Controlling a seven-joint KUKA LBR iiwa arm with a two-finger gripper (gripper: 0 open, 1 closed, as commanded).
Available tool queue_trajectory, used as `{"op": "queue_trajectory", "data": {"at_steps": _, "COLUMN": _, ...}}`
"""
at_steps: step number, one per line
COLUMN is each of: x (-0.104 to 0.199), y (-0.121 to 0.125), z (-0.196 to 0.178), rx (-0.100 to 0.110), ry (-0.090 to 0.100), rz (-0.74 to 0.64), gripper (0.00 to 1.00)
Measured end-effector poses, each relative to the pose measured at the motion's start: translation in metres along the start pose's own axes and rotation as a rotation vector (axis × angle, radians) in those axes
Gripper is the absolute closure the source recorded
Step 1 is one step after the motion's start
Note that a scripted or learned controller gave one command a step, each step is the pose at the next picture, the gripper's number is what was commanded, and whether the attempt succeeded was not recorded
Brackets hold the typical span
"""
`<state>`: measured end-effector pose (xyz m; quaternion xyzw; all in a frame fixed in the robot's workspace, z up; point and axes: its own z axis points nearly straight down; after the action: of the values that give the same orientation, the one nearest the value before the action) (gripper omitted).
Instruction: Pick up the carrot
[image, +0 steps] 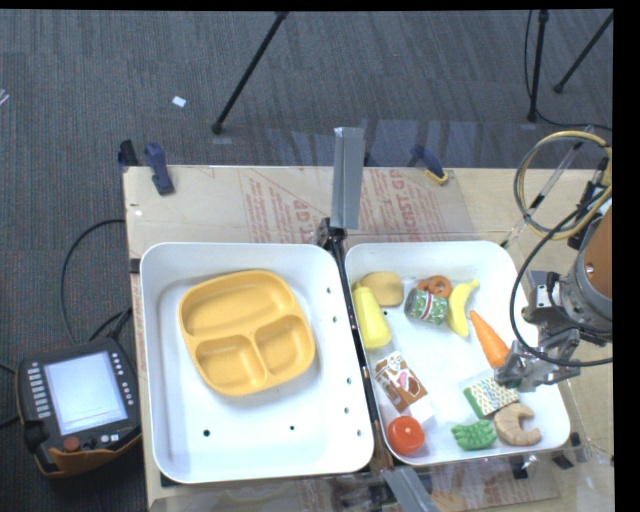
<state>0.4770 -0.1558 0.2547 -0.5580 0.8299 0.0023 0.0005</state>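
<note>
The orange tapered carrot (490, 339) lies in the right white bin (455, 250), near its right edge, tip pointing toward the far edge. Just beside it on the left sits a curved yellow banana (461, 305), and next to that a small green-labelled can (428, 306). At the carrot's near end lies a patterned green card packet (489, 394), with a tan croissant (518, 424) toward the near right corner. The arm's dark gripper (527, 368) hangs over the right edge, close to the carrot's thick end; whether it is spread I cannot tell.
</note>
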Motion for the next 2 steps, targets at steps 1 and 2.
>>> {"op": "queue_trajectory", "data": {"at_steps": 1, "x": -0.025, "y": 0.01, "z": -0.037, "rx": 0.002, "ry": -0.001, "rz": -0.324, "gripper": 1.0}}
{"op": "queue_trajectory", "data": {"at_steps": 2, "x": -0.087, "y": 0.036, "z": -0.01, "rx": -0.002, "ry": 0.0, "rz": -0.177, "gripper": 1.0}}
